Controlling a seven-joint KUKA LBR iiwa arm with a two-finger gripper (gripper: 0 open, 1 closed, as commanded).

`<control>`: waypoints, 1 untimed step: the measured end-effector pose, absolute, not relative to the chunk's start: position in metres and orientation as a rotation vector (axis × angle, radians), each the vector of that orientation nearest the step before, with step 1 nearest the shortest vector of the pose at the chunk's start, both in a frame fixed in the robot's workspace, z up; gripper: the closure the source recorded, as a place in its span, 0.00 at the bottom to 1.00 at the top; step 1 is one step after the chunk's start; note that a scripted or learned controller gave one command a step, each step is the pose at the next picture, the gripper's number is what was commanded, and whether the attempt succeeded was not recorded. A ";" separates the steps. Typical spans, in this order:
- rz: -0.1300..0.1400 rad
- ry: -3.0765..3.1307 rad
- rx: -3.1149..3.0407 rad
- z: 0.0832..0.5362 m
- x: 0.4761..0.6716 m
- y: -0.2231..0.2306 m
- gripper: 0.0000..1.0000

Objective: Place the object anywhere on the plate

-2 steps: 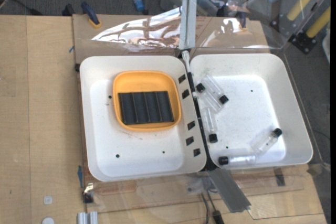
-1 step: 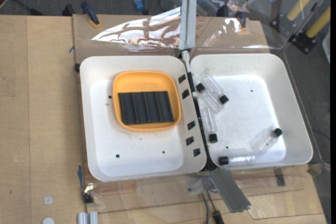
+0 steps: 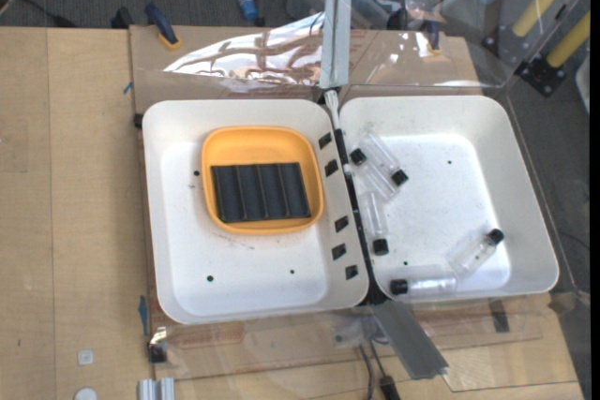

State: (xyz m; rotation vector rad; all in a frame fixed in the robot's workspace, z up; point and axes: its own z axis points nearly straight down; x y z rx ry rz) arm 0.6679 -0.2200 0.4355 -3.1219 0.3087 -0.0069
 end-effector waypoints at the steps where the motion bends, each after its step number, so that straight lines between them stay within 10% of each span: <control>1: -0.007 0.308 -3.122 0.435 0.668 -0.220 1.00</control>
